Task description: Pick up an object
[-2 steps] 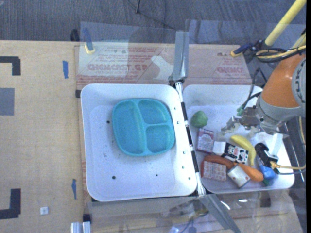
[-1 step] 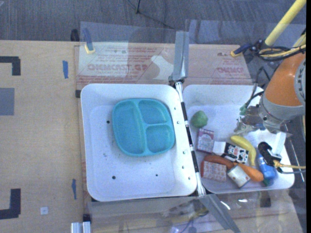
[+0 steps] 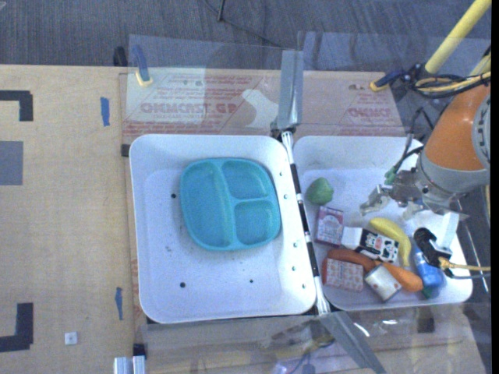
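Observation:
In the right bin (image 3: pixel 351 156) lie a green round object (image 3: pixel 319 190), a small pink-and-white box (image 3: pixel 330 225), a banana (image 3: pixel 390 231), a black-and-white card box (image 3: pixel 378 245), a red patterned box (image 3: pixel 344 273), a carrot (image 3: pixel 405 274), a white block (image 3: pixel 382 284) and a blue object (image 3: pixel 429 274). My gripper (image 3: pixel 376 194) hangs over the right bin's middle, just above and left of the banana. It is open and holds nothing. The green object is well to its left.
The left bin (image 3: pixel 156 287) holds a teal divided plate (image 3: pixel 231 202). A metal divider (image 3: pixel 290 100) runs between the bins at the back. The arm's orange band (image 3: pixel 460 135) and cables (image 3: pixel 437 80) crowd the right bin's right side.

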